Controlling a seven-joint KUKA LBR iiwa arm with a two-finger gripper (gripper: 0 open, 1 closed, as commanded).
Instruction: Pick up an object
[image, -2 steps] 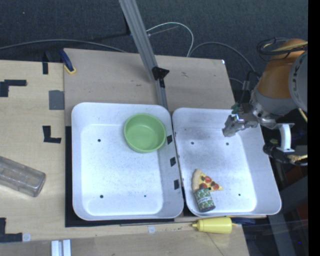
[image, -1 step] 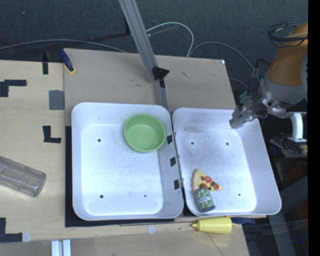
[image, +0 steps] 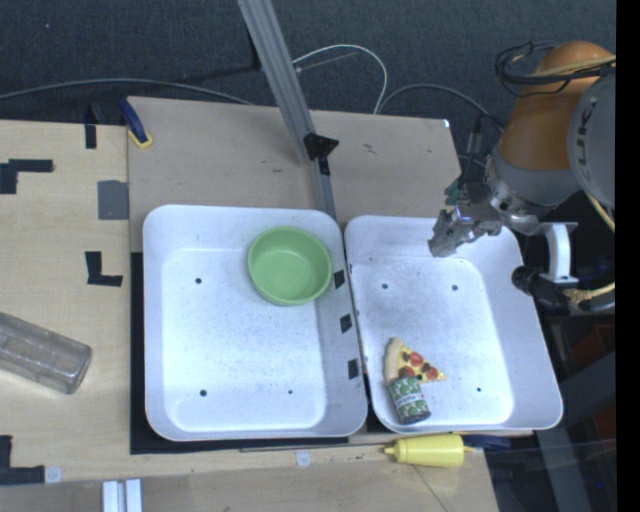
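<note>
A toy pizza slice (image: 413, 361) lies in the right bin (image: 500, 310), near its front left part. A small green can (image: 409, 398) lies just in front of it, touching or nearly touching. A green bowl (image: 290, 265) stands in the left bin (image: 200, 340), at its back right. My gripper (image: 447, 238) hangs over the back edge of the right bin, well behind the pizza slice and the can, with nothing visibly in it.
A yellow mustard bottle (image: 430, 451) lies on the bench in front of the right bin. A clear plastic tumbler (image: 40, 353) lies at the far left. A grey pole (image: 285, 85) slants across the back. Cables run behind the bins.
</note>
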